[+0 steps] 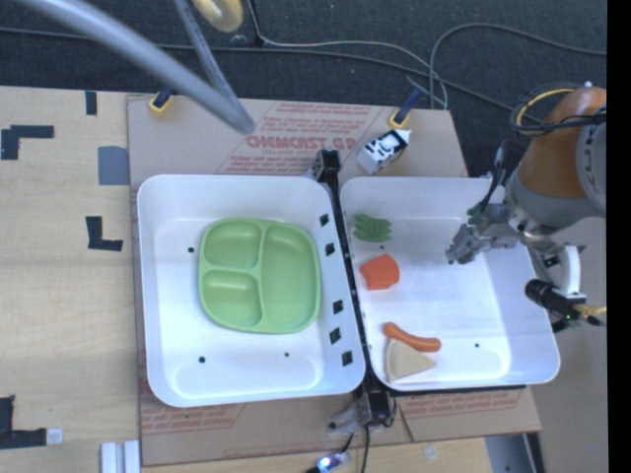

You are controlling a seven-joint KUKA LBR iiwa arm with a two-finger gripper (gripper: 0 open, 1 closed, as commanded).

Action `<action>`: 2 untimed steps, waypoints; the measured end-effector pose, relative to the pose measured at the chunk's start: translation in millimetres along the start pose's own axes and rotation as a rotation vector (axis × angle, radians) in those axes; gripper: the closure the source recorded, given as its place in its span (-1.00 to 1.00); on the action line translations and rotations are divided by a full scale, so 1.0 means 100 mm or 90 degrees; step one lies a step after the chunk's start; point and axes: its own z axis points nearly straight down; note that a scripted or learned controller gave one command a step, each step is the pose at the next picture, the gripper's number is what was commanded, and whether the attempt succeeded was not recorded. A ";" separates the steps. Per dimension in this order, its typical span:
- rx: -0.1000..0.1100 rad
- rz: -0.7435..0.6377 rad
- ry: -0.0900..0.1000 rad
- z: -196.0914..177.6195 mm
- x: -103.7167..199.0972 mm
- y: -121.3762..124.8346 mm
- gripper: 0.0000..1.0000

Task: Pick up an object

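Observation:
The right bin point(513, 363) holds a green leafy piece point(372, 228), an orange-red block point(380, 272), an orange sausage-shaped piece point(412, 339) and a pale wedge point(408, 363). My gripper point(463, 250) hangs over the right part of this bin, well to the right of the orange-red block. Nothing shows between its tips. The grey arm with its orange band point(557, 151) comes in from the right edge.
The left bin point(163, 264) carries a green divided plate point(260, 274). A black divider with clips point(340, 274) runs between the bins. Cables point(463, 42) lie behind the bench, and a small black-and-white object point(383, 149) sits on the cardboard behind the right bin.

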 end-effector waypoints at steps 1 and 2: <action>0.000 -0.001 0.000 -0.47 0.07 0.07 1.00; 0.001 0.000 0.000 -0.63 0.07 0.08 1.00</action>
